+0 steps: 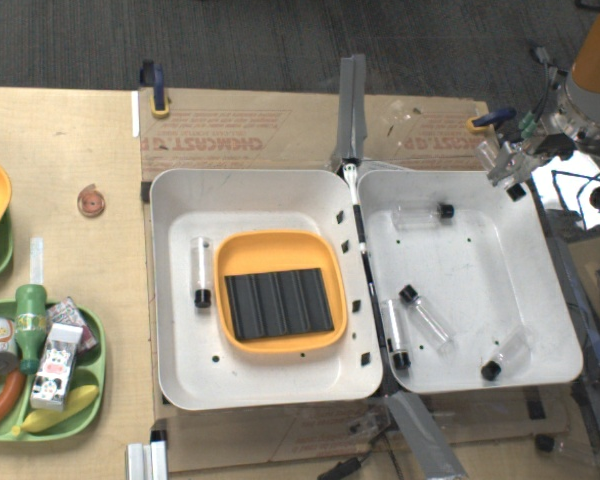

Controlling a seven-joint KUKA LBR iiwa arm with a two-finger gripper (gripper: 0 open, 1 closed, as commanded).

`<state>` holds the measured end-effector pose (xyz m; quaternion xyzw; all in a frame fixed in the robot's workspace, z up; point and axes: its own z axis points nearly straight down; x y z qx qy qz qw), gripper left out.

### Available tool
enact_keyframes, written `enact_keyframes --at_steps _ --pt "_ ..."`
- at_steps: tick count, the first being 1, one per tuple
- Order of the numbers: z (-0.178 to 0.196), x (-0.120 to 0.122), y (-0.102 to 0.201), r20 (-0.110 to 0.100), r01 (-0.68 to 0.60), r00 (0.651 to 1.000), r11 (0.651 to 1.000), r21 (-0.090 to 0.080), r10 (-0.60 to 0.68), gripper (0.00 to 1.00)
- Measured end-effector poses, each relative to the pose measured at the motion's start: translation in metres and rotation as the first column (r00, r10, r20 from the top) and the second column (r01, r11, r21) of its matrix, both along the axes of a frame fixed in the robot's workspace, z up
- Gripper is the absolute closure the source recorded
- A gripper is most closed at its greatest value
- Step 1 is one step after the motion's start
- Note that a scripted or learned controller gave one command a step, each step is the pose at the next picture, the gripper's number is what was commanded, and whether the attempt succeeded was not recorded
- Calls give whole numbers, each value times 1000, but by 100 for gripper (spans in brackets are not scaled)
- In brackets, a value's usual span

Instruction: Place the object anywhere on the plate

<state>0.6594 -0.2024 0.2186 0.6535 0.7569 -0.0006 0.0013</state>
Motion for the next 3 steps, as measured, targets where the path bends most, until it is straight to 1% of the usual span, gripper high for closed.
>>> enact_keyframes --at_steps 1,2,3 --pt "38 0 -20 0 -166 986 986 0 166 100" --pt "145 0 -19 0 -375 927 927 -1 375 100" --pt "223 1 -19 0 -541 841 841 -1 541 100"
